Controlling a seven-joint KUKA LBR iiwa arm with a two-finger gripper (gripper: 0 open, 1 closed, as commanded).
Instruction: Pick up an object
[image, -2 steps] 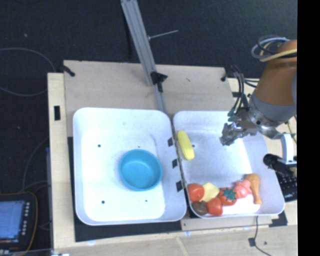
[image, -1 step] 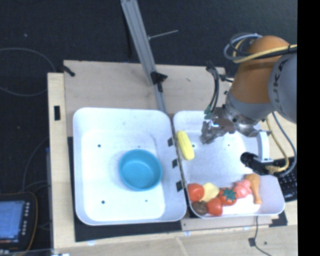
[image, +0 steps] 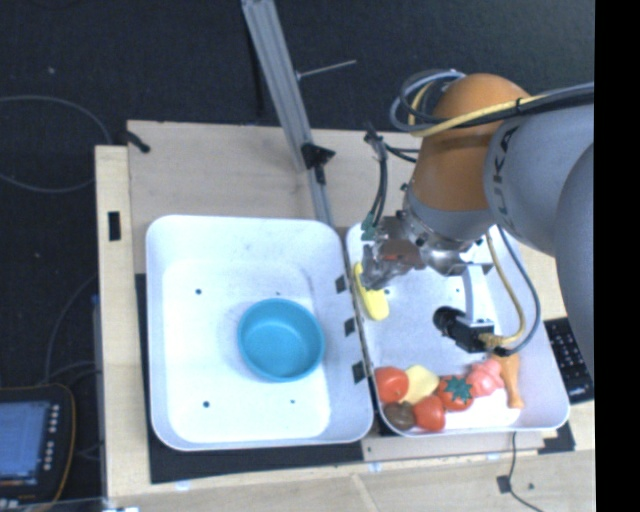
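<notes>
Gripper (image: 371, 272) directly above yellow piece (image: 374, 303) at right bin (image: 540, 405) left wall; piece's long axis runs downward; finger state cannot be told

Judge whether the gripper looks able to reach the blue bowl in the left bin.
Probably yes: the blue bowl sits alone with nothing over it, and the gripper hangs just across the dividing rims.
</notes>
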